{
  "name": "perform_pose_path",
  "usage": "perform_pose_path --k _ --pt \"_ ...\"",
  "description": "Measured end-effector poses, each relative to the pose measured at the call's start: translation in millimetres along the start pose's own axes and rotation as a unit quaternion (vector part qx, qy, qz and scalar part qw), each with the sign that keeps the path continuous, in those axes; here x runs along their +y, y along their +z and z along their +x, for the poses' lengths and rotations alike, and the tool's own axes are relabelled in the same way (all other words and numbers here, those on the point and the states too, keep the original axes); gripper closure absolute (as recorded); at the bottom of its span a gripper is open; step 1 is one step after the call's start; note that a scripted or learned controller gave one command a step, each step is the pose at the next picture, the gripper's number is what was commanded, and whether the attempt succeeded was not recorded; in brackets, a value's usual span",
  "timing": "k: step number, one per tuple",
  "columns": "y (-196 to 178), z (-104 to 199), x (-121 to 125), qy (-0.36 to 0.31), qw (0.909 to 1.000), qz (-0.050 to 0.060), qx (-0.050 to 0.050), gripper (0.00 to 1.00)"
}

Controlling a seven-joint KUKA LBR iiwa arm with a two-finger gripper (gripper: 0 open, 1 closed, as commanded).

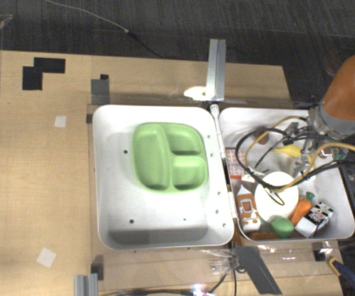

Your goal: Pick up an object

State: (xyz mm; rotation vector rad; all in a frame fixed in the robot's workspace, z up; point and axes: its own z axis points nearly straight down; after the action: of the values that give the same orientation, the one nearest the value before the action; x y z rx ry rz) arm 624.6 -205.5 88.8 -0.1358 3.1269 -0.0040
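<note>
I see a light wooden bench [35, 184] carrying two white bins: left bin [112, 227] and right bin [344, 224], side by side, rims touching.

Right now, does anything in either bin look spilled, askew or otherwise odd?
Nothing looks spilled or damaged. The green divided tray lies alone, slightly askew, in the left bin. The right bin is crowded: small items, including a green ball and an orange piece, are heaped toward its near end under the arm's cables.
</note>
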Motion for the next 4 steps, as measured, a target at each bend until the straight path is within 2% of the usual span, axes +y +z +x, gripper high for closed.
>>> perform_pose_path --k 1,3,4 --pt "0 21 2 0.066 0.9978 0.0 0.0 0.0" --pt "0 19 3 0.134 0.991 0.0 0.0 0.0" --pt "-1 45 3 0.24 0.9707 0.001 -0.001 0.0"
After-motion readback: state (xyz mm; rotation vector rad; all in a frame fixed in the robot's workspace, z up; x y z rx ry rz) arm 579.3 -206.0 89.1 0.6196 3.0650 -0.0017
